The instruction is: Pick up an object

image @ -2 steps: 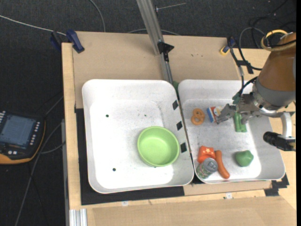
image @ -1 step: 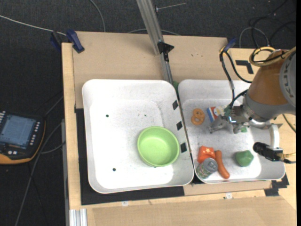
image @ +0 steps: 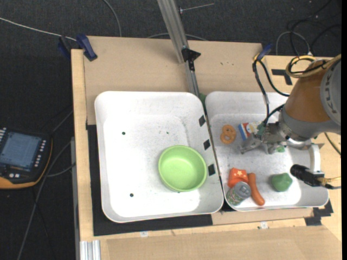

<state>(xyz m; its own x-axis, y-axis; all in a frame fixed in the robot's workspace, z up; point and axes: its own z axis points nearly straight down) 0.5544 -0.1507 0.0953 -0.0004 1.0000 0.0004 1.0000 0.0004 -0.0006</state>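
The gripper (image: 250,145) hangs over the right bin (image: 217,104), fingers apparently spread and empty, just right of a pretzel (image: 228,134). The pretzel lies flat toward the bin's far left; it looks light, stiff and thin, best pinched across its outer rim.

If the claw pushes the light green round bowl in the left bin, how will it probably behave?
The light green round bowl looks like thin plastic, so probably light and rigid. Sitting upright on the smooth left white bin, it would likely slide, not tip.

No legible text, pendant screen (image: 20,145) too blurred, can (image: 238,193) label unreadable
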